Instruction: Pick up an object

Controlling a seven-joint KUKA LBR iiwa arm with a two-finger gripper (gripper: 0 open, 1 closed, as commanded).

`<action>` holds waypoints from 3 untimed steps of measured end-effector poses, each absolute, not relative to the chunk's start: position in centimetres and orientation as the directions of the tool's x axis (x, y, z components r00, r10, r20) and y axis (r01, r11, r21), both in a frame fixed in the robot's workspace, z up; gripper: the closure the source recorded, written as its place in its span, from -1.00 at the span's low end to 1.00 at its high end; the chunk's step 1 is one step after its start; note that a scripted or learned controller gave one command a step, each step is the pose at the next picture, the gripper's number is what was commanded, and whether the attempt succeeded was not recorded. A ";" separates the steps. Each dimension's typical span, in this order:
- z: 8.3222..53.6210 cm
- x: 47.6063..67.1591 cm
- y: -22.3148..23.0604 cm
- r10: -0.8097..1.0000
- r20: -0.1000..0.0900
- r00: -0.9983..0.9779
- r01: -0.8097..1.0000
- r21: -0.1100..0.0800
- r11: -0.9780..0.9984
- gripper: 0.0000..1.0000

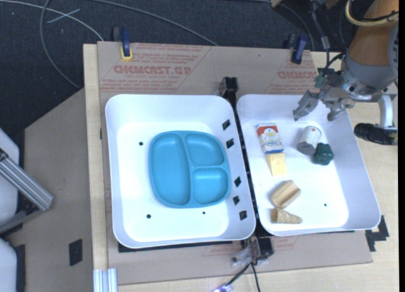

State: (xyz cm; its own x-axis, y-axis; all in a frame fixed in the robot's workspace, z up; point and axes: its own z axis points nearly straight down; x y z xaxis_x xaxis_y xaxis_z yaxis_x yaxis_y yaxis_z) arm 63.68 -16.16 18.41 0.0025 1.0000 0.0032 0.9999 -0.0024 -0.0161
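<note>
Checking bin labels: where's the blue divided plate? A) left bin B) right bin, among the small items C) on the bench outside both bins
A: the blue plate lies flat inside the left bin, while the small items, such as the yellow block, lie in the right bin.

Red print reading "CHEMCAST G.P" stands on the brown protective sheet (190, 63) that covers the table, along its far edge behind the left bin (120, 158). The same red "CHEMCAST" wording shows again on the sheet behind the right bin (361, 177), partly cut off. Smaller red lines run above and below both marks but are too fine to read. The small red-and-white carton (269, 138) in the right bin bears printing that cannot be made out.
</note>
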 end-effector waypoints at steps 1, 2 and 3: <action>19.4 64.0 -16.1 1.000 0.001 0.000 1.000 -0.001 0.000 -1.00; 14.7 64.5 -15.4 1.000 0.002 -0.002 1.000 -0.004 0.002 -1.00; 10.2 64.9 -16.0 1.000 0.001 0.000 1.000 -0.004 0.000 -1.00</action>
